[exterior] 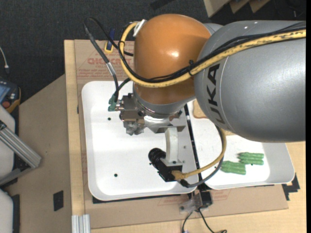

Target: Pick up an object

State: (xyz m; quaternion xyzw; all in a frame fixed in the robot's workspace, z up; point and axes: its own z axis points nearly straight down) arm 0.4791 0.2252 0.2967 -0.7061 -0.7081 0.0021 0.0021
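Note:
Two green ridged pieces lie in the right bin (279, 171), one (251, 158) near its front right and the other (233, 168) just left of it. The arm's big orange wrist hangs over the seam between the bins. My gripper (131, 124) is a grey metal block below the wrist, over the middle of the left bin (99, 144). It is well to the left of the green pieces. I see nothing held under it.
The bins sit on a brown cardboard sheet (73, 81), with dark floor beyond it. A tiny dark speck (115, 174) lies in the left bin near its front. The arm hides the back of the right bin.

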